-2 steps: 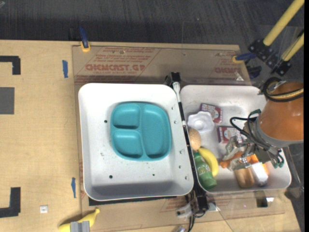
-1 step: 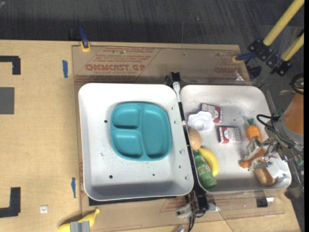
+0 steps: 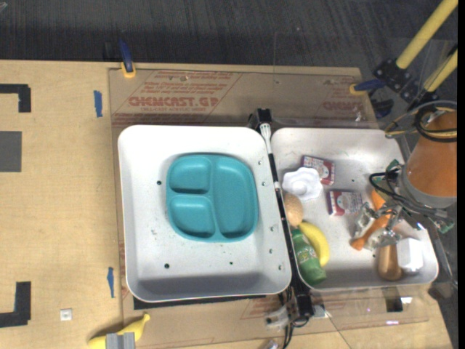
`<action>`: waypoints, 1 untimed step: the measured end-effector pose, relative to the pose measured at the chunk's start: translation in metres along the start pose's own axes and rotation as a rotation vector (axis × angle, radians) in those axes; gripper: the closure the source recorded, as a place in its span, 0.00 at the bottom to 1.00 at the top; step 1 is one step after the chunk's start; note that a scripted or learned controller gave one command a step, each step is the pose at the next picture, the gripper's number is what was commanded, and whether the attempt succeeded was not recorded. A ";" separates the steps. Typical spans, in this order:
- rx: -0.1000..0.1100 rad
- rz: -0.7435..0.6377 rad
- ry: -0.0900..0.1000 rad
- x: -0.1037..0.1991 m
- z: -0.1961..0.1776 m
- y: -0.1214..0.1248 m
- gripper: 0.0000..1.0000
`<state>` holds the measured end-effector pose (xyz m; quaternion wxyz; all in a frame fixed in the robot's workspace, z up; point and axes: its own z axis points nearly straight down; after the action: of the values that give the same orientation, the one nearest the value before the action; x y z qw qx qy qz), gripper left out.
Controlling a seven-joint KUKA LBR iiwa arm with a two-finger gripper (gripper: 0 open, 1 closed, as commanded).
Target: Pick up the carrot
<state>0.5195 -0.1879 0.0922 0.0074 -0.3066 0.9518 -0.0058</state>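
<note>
Several items crowd the carrot at the frame's right; the tool, whose state I cannot tell, could slip or snag neighbouring packets.

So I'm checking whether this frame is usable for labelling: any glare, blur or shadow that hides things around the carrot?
Camera view: lighting is even and soft over the left bin and teal tray; the right bin floor shows pale glare; the carrot sits in clutter beside the gripper, where detail is small and slightly blurred; the arm's orange band looms large and soft at the right.
</note>
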 end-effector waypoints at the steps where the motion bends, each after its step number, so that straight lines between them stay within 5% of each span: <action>1: -0.017 0.044 0.005 -0.017 -0.019 0.053 1.00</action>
<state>0.5022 -0.1350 0.1104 0.0024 -0.2856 0.9583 0.0017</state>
